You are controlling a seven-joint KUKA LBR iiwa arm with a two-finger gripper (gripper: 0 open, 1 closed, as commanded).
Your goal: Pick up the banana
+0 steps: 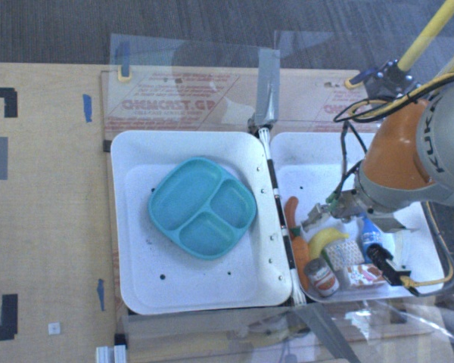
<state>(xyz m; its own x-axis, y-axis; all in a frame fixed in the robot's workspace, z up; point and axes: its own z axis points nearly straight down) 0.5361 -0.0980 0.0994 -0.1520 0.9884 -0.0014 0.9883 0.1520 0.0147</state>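
Pale wooden bench [45,225] carries both white bins [129,225]; fingers [316,218] hover released just above the banana [327,239].

Two bins: left [129,203], right [310,153]. One teal plate [203,207] (three compartments), one banana [327,238], one carrot [291,219], one can [321,276], one bottle [371,234] and one claw [318,216].

banana [327,238] hemmed: carrot [290,212] left | cans [322,276] below | bottle [370,234] right
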